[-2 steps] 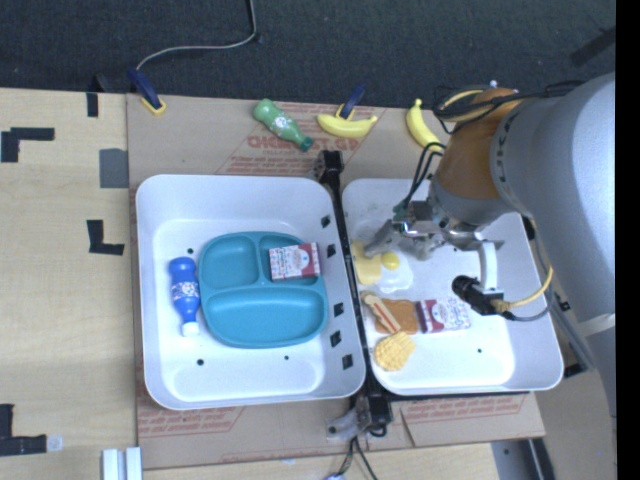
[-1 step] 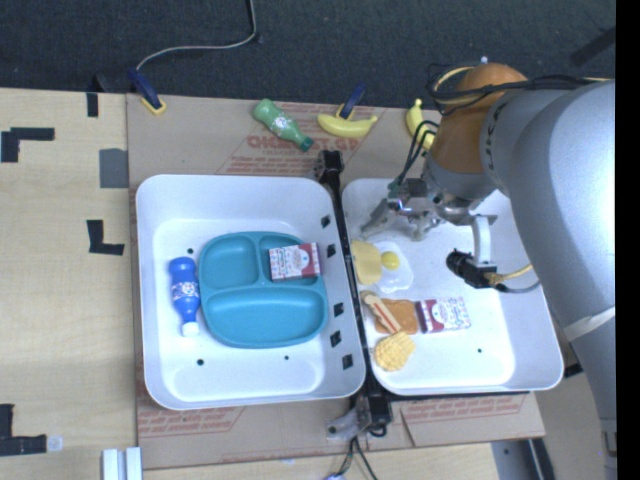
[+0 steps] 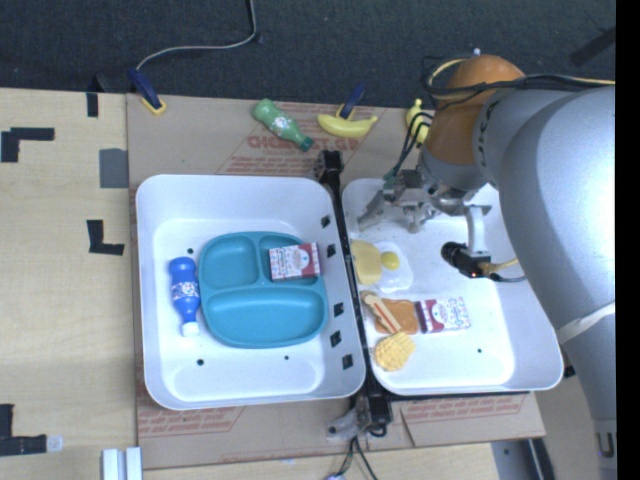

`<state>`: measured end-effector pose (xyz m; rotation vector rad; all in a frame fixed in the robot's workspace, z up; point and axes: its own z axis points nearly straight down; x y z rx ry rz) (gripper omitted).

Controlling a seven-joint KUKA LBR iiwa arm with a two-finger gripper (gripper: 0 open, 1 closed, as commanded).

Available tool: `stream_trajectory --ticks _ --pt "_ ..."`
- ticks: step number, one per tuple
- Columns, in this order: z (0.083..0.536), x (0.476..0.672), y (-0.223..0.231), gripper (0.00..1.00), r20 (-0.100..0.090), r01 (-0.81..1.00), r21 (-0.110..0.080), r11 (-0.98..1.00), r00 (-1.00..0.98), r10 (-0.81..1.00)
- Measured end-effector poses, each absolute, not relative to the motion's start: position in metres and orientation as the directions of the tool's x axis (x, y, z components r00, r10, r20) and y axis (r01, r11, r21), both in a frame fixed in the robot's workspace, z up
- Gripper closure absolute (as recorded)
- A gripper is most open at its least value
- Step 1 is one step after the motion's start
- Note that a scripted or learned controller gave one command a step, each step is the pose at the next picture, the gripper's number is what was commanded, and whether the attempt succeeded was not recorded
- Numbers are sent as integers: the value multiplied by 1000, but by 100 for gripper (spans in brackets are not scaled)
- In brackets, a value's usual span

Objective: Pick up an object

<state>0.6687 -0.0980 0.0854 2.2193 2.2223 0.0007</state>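
White left bin (image 3: pixel 160 208) holds a blue tray (image 3: pixel 262 308); gripper (image 3: pixel 400 205) over right bin (image 3: pixel 520 348), grip unclear

A robotics lab: taped cardboard bench (image 3: pixel 200 148), two white bins (image 3: pixel 160 268), toy food, loose cable (image 3: pixel 215 43).

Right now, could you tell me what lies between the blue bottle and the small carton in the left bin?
The blue divided tray, in the camera view.
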Motion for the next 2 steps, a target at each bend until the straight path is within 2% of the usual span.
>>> stream_trajectory --ticks 1,2 --pt "86 644 -96 0 -2 1000 2 0 0 1000" --pt "85 669 -102 0 -1 1000 2 2 -2 1000"
